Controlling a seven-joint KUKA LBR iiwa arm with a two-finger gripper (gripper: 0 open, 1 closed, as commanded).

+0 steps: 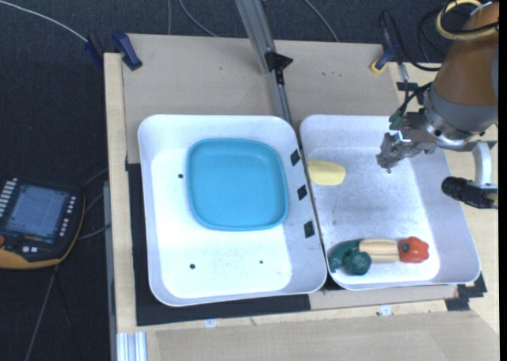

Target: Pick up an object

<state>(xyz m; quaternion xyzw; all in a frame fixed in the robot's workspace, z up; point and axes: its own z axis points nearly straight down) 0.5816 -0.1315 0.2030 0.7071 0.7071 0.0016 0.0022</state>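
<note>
You have 4 candidates in the right bin [444, 217]: a yellow piece [326, 172] lies against the bin's left wall, and along the near edge sit a green piece [350, 260], a tan piece [379, 250] and a red piece [413, 249], touching in a row. The gripper [388, 158] hangs over the bin's far right part, well apart from all 4, with nothing between its fingers; you cannot tell whether they are spread or closed. The left bin [158, 193] holds 1 blue plate [238, 184]. A pendant [36, 221] lies on the floor to the left.
</note>
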